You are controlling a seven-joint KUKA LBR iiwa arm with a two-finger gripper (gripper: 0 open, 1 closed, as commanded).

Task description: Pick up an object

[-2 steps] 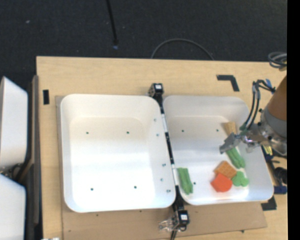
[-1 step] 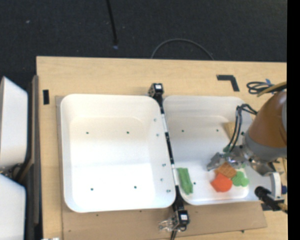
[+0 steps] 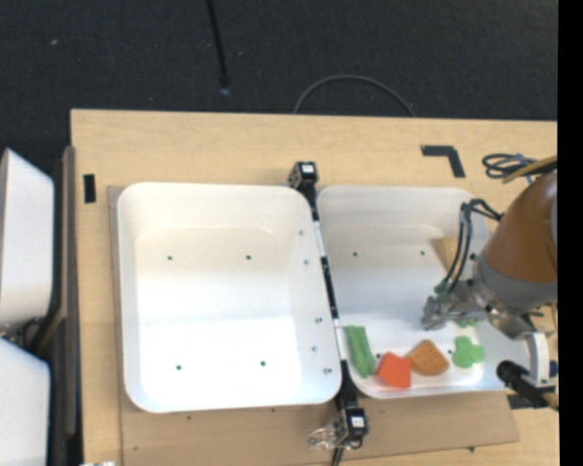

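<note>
White plastic forms both shallow bins: the left bin (image 3: 223,294) and the right bin (image 3: 389,231), with rounded corners, on a pale wooden bench (image 3: 223,144) over dark carpet. Along the right bin's near edge you have a green oblong block (image 3: 359,349), a red chunk (image 3: 394,370), an orange-brown wedge (image 3: 428,358) and a small green lump (image 3: 467,352). Your gripper (image 3: 449,309) hangs just beyond them; whether it is released or clenched, you cannot tell. Scissors (image 3: 510,164) lie far right.

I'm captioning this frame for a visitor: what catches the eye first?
The arm, orange-banded, looms over the right bin, its end effector low near that bin's front. Just below lies a bright row: green block, red block, orange piece, small green piece.
</note>
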